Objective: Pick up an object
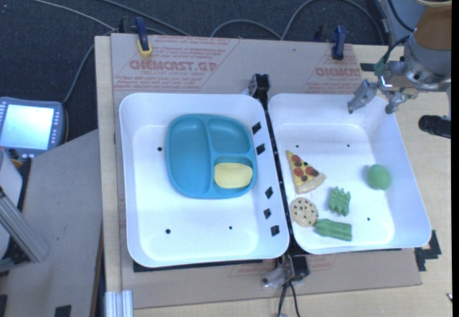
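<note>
- We see the arm [430,14] entering from the right, with its pincer [376,100] above the far edge of the right bin [401,233].
- We read the pincer as spread: two fingers [358,100] stand apart with nothing between them.
- We find five small objects in the right bin, all well apart from the pincer.
- A pizza slice [305,172] lies near the bin's left wall, about midway from far to near.
- A round cookie [304,212] lies just near of the pizza slice, close to the left wall.
- A small green spiky piece [339,201] sits right of the cookie.
- A longer green piece [333,229] lies flat just near of the spiky piece, close beside the cookie.
- A green ball [379,177] rests alone toward the right side of the bin.
- In the left bin [143,229] we see a blue divided plate [193,154], with a yellow object [233,175] in its near-right compartment.
- Both bins sit side by side on a board [179,57] that blue clamps [143,39] fasten to the surface at its far edge.
</note>
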Action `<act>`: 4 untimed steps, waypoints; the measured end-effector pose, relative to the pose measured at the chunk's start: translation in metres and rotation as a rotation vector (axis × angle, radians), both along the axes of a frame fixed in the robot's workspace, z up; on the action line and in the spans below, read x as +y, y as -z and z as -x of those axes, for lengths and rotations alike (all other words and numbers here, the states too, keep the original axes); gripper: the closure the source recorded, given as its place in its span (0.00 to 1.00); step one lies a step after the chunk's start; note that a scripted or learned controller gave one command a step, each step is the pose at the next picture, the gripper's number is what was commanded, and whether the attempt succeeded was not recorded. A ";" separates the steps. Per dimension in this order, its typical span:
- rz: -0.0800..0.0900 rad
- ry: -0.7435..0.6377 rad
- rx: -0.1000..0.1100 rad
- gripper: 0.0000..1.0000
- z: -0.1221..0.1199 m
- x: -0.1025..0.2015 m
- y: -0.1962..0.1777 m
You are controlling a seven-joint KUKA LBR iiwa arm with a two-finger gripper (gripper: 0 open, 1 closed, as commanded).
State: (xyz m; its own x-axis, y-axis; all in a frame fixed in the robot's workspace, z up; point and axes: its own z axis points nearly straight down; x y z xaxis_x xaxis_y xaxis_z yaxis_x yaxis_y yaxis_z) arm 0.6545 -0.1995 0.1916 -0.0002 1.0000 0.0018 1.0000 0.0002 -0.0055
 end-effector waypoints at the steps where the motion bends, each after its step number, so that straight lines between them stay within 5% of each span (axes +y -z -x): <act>1: 0.000 0.000 0.001 0.00 -0.002 -0.002 0.063; 2: 0.000 -0.002 -0.001 0.00 -0.002 -0.001 0.109; 3: 0.002 -0.003 -0.007 1.00 -0.004 -0.001 0.094; 4: 0.003 -0.002 -0.012 1.00 -0.008 0.009 0.038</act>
State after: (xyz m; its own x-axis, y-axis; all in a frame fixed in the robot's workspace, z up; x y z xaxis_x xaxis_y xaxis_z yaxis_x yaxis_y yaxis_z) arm 0.6623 -0.1904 0.1536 -0.0022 1.0000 -0.0011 1.0000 0.0022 0.0061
